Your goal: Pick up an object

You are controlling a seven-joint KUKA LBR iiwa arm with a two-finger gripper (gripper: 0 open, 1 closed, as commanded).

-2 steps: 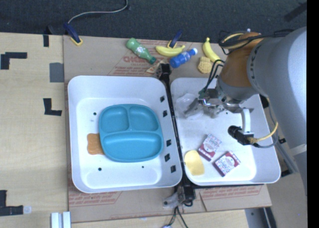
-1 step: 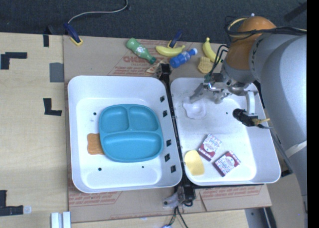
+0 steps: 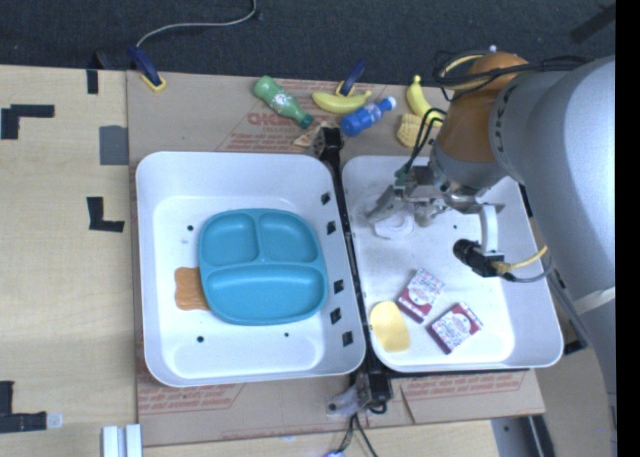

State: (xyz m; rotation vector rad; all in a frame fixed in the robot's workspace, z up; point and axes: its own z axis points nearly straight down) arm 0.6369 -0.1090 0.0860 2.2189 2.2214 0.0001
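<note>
My hand (image 3: 392, 207) hovers over a small white object (image 3: 393, 226) in the right bin (image 3: 530, 340); grip state, I cannot tell. It looks light, maybe soft; I'd pinch its middle.

Red print on the cardboard (image 3: 262, 125) under the bins is too blurred to read.

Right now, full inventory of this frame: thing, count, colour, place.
bins: 2, white, side by side on bench
divided plate: 1, blue, left bin
flat piece: 1, orange, left bin, partly under plate
packets: 2, red-white, right bin, front
round piece: 1, yellow, right bin, front
small item: 1, white, right bin, below gripper
bottles: 2, green and blue, behind bins
bananas: 2, yellow, behind bins
arm: 1, grey, orange band, from right
gripper: 1, over right bin
</note>
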